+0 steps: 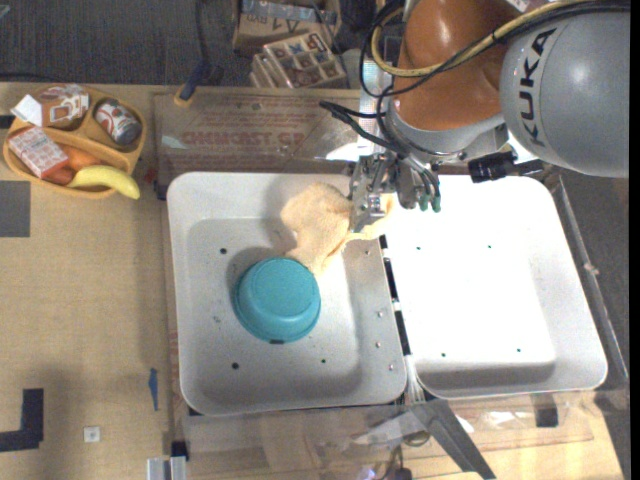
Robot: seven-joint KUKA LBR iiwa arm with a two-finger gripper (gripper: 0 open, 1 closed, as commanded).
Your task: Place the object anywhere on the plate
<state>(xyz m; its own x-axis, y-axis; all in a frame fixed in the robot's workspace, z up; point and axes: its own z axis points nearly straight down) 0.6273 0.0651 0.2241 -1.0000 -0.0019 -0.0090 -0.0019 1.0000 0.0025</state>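
Our hand (372,208) hangs over the upper right corner of the left bin (195,368), right at the ridge where the two bins meet. Its fingers close on the right edge of a pale yellow cloth (314,223), and the fabric sits pinched between them. From there the cloth drapes down and to the left across the bin floor, bunched and wrinkled. Its lower edge touches the teal plate (278,298), which rests near the middle of the left bin, just below the cloth. The right bin (500,298) lies beside it, under our grey arm (570,78) with its orange band (450,48). Well apart, on the table (80,308) at the far left, we see an orange tray (20,158) holding a banana (105,178) and several small packets, which are too small for us to identify.
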